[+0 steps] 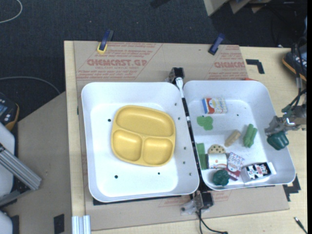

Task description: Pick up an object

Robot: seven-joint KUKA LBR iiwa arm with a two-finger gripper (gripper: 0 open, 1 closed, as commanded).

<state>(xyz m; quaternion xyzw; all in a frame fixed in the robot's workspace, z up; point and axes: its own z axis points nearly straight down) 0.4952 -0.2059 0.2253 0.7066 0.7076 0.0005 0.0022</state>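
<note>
At the right bin's [265, 94] outer rim, the gripper [285, 123] hovered, its state impossible to tell; a dark green object [278, 141] sat just below it. Descending there risked striking the rim rather than grasping.

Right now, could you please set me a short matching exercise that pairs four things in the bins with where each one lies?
Things:
1. yellow divided plate
2. small white carton
3. black and white packet
4. gripper

Places:
A. near right corner of the right bin
B. at the right bin's right rim
C. far part of the right bin
D. middle of the left bin

Pairs: 1-D, 2-C, 3-A, 4-B
</note>
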